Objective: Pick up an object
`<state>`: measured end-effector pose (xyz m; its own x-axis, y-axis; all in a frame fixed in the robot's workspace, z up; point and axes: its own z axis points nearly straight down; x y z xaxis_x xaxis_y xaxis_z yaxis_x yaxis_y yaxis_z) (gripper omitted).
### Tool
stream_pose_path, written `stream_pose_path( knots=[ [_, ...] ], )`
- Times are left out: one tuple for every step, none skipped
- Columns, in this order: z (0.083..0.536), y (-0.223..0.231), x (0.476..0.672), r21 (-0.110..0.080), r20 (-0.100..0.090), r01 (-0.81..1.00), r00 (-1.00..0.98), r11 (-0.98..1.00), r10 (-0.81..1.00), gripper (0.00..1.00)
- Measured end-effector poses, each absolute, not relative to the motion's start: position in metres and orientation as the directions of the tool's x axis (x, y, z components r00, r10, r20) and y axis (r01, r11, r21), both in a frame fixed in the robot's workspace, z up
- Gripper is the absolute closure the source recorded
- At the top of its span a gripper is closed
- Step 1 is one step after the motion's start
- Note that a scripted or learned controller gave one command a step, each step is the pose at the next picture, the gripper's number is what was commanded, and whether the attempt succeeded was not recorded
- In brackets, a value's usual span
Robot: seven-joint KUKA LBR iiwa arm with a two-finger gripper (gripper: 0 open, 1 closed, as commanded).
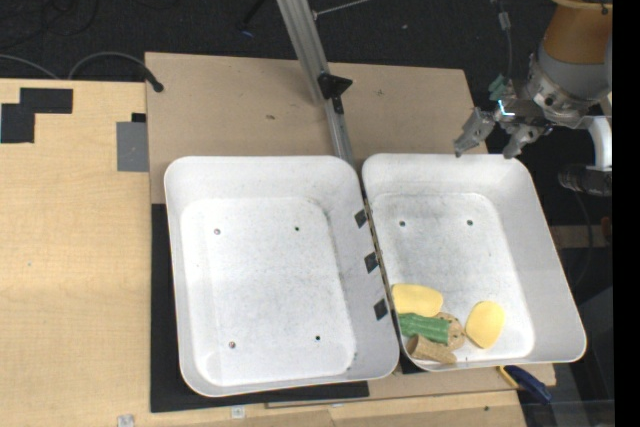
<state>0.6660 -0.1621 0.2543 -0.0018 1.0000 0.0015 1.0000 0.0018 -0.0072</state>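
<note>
In the right bin (520, 215), near its front edge, lie a yellow oblong piece (417, 299), a round yellow piece (486, 323), a green piece (424, 326) and a tan piece (434, 348), all close together. My gripper (493, 137) hangs above the far right corner of that bin, well away from the objects. Its two fingers stand apart and nothing is between them. The orange band of the arm (580, 10) rises at the top right.
The left bin (260, 265) stands beside the right one, joined by black clips (372, 262). A slanted metal rail (305, 35) runs from the top down to the bins' far edge. Light wood tabletop (70, 255) spreads on the left.
</note>
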Motion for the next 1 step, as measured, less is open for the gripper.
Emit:
stream_pose_path(
  knots=[
    [0.2576,-0.1617,0.6669,-0.003,0.000,1.000,-0.004,0.004,1.000,0.00]
  ],
)
